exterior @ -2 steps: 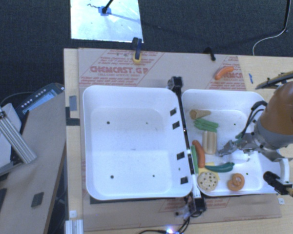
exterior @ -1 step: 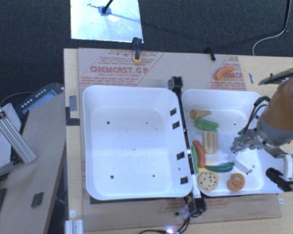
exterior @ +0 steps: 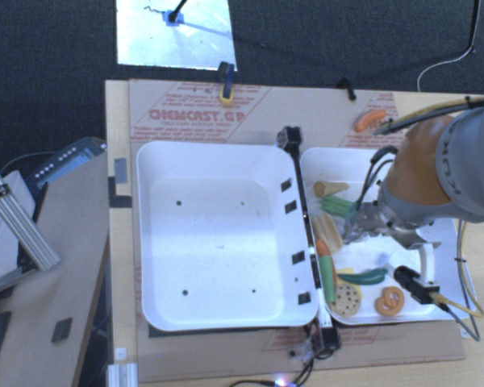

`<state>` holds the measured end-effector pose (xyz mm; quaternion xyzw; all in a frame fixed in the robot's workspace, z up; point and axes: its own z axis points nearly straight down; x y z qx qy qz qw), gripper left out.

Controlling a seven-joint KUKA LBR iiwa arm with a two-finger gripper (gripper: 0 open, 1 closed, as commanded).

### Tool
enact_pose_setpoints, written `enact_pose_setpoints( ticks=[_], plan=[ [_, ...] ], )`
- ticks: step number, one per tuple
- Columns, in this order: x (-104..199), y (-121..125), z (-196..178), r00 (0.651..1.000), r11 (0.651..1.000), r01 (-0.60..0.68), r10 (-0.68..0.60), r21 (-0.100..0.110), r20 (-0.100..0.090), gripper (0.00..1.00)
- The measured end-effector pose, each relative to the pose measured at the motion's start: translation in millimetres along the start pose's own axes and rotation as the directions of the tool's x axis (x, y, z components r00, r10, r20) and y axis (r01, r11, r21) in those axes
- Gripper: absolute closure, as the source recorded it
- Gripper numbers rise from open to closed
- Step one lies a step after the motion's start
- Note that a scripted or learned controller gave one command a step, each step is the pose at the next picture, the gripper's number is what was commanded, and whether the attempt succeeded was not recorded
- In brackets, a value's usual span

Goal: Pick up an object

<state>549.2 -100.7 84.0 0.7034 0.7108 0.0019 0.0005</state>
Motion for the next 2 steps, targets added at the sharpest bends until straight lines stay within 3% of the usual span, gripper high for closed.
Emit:
enact_pose_setpoints(
  ticks=[1,2],
  plan=[
    [71.0,91.8,-151.5,1.000,1.000,0.005,-0.005,-0.021,0.001,1.00],
    [137.0,94.9,-250.5,1.000,1.000,0.001,-0.001,-0.009,0.000,1.00]
  ],
)
